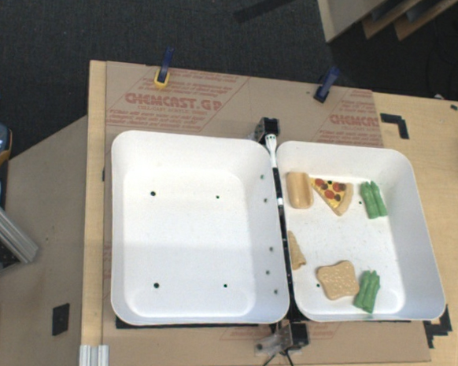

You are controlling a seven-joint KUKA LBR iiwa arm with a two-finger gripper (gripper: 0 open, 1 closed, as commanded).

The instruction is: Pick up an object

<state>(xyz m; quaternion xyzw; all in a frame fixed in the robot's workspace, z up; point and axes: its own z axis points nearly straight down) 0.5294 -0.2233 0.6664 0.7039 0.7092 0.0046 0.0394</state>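
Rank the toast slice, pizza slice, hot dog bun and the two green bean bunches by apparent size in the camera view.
1. Toast slice.
2. Hot dog bun and pizza slice: too alike to separate.
3. Upper green bean bunch and lower green bean bunch: also look alike, both slimmer than the rest.

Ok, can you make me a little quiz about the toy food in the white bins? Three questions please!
1. True or false: all the toy food lies in the right bin.
2. How many green pieces are there?
3. What lies right beside the pizza slice, on its left? A) the bread roll B) the toast slice C) a banana

Key
1. True. The left bin holds none of it.
2. Two: the upper green piece and the lower green piece.
3. A, the bread roll. The toast slice lies lower down, next to the lower green piece.
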